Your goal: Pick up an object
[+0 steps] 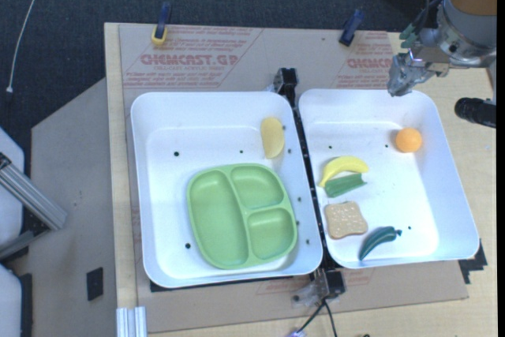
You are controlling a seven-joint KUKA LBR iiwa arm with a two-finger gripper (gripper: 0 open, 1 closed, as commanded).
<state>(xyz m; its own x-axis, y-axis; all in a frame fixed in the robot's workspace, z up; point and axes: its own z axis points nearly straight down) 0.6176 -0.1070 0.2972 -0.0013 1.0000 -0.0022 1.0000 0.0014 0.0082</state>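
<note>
My gripper (400, 84) hangs above the far rim of the right bin (450, 193), up and a little left of an orange ball (408, 140). Nothing shows between its fingers. In the right bin lie a yellow banana (343, 167) on a green pepper-like piece (345, 185), a slice of bread (345, 220) and a dark green-blue vegetable (378, 241). The left bin (158, 170) holds a green divided plate (241, 213) and a pale yellow piece (272, 136) near its right wall.
A black clamp (286, 80) sits at the far end of the seam between the bins, another (331, 282) at the near end. Blue clips (162, 18) (352, 26) hold the cardboard base at the back.
</note>
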